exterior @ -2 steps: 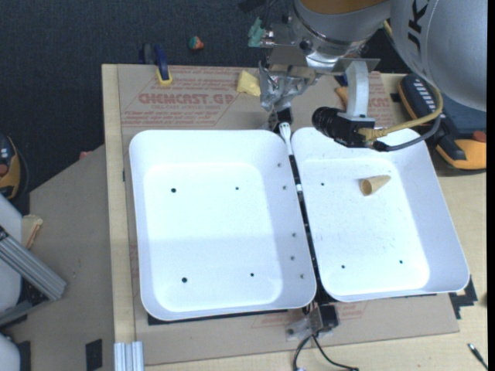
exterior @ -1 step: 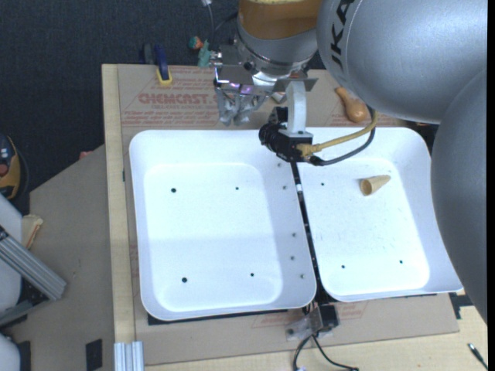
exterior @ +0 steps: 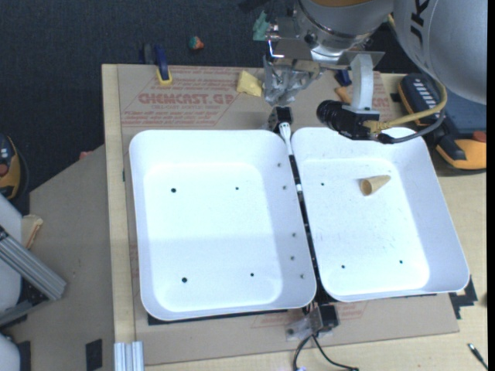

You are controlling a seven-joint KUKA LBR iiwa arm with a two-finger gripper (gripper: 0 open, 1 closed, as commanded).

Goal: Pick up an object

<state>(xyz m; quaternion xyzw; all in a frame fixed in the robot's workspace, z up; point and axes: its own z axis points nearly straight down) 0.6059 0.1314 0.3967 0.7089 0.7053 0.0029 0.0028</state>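
Over the far edge of the surface (exterior: 77, 284), camera view: claw (exterior: 284, 91) hangs beyond both bins, at the seam btwn them; finger spread can't be told, nothing seen held. Sole obj, a small tan cone-like piece (exterior: 375, 184), lies in right bin (exterior: 441, 230), far half, well apart from claw. Left bin (exterior: 143, 207) bare. Step in hand, prob.: pre-approach, no grasp yet. Next calls for shifting right and nearer, then descending on the piece.

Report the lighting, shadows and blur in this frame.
Camera view: even bright light; the left bin has a faint shadow across its lower floor; the right bin is near washed out; the cone looks sharp; the gripper is slightly soft.
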